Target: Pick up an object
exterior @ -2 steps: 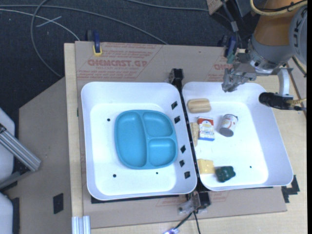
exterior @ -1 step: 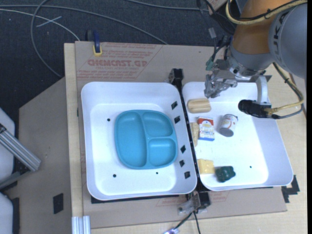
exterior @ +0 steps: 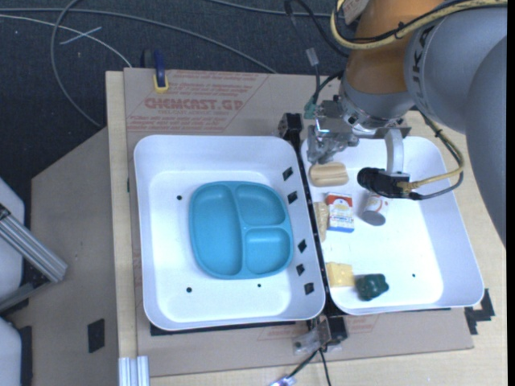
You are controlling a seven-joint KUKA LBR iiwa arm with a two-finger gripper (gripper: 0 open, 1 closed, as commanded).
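Note:
My gripper [exterior: 325,151] hangs over the far left corner of the right bin [exterior: 434,240], just above a tan block [exterior: 328,174]. Nothing shows as held in it. Below the block lie a red, white and blue small box [exterior: 341,214] and a pale yellow piece [exterior: 322,216] beside the bin's left wall. A small grey cup [exterior: 372,210] sits to the right of the box. At the near left corner rest a yellow wedge [exterior: 339,274] and a dark green object [exterior: 371,286].
The left bin [exterior: 161,215] holds a blue divided plate [exterior: 240,228]. The arm's grey body and orange band [exterior: 386,30] cover the right bin's far right side. A black part with a cable [exterior: 385,182] juts from the wrist over the bin.

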